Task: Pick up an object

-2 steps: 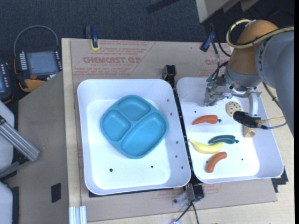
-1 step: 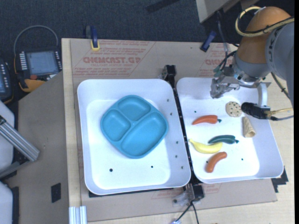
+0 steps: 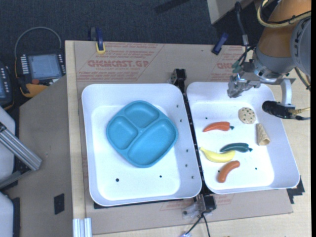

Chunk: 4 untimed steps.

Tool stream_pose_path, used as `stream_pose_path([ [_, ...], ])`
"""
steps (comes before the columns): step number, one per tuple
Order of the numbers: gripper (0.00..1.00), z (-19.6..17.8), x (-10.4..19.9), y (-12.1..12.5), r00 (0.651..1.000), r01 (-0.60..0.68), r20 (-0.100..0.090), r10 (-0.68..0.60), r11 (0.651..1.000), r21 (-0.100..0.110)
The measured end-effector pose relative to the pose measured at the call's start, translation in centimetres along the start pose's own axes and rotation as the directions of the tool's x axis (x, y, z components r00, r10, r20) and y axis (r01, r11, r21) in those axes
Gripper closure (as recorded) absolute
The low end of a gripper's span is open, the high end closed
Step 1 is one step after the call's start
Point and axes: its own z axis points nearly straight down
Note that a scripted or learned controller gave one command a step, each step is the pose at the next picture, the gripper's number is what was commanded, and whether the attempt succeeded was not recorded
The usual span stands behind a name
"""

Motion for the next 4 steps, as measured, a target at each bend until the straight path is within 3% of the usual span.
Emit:
stream_pose_path([
  [1, 1.00, -4.4, 0.2, -0.3, 1.000, 0.001, 0.000, -0.001, 1.000, -0.001],
  [2, 1.00, -3.5, 5.9, -0.5, 1.000, 0.005, -0.004, -0.005, 1.000, 0.008],
  [4, 1.00, -5.4, 16.0, 0.2, 1.000, 0.006, -0.003, -0.006, 1.000, 0.002],
])
